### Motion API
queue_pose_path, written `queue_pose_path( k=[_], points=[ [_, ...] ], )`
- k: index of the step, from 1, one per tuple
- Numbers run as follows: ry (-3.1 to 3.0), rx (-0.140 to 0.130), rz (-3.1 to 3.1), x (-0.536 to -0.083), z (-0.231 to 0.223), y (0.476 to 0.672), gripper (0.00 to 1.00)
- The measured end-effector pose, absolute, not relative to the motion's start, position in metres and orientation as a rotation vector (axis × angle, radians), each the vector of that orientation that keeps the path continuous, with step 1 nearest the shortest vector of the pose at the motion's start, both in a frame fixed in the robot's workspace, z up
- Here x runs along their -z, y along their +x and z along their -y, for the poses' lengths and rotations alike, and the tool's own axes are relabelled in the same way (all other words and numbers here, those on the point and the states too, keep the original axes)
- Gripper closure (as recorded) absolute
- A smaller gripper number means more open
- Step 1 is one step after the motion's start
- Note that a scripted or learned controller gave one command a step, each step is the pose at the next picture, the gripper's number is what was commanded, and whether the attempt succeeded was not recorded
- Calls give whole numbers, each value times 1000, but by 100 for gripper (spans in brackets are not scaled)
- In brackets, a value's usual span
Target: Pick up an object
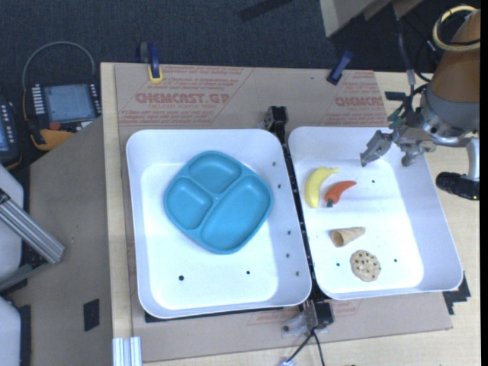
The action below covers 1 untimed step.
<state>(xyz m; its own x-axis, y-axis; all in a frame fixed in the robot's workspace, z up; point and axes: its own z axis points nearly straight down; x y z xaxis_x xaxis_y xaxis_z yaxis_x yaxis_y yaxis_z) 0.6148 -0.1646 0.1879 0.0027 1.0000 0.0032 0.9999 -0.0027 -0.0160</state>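
Observation:
In the right bin (427,227) lie a yellow banana (316,184), a red-orange carrot (338,191) touching it on its right, a tan cone-shaped piece (347,236) and a round cookie (365,265). My gripper (390,150) hangs over the bin's far part, up and to the right of the banana and carrot. Its two fingers stand spread apart, open, with nothing between them.
The left bin (152,280) holds a blue divided plate (219,200). A black clamp (275,117) sits at the far end of the seam between the bins. The arm's orange band (460,75) is at the right edge.

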Motion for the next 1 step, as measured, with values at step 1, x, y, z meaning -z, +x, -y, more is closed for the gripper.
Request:
queue_pose_path(
  k=[1],
  points=[
    [-2220,-1,2221,-197,164,618,0]
  ],
)
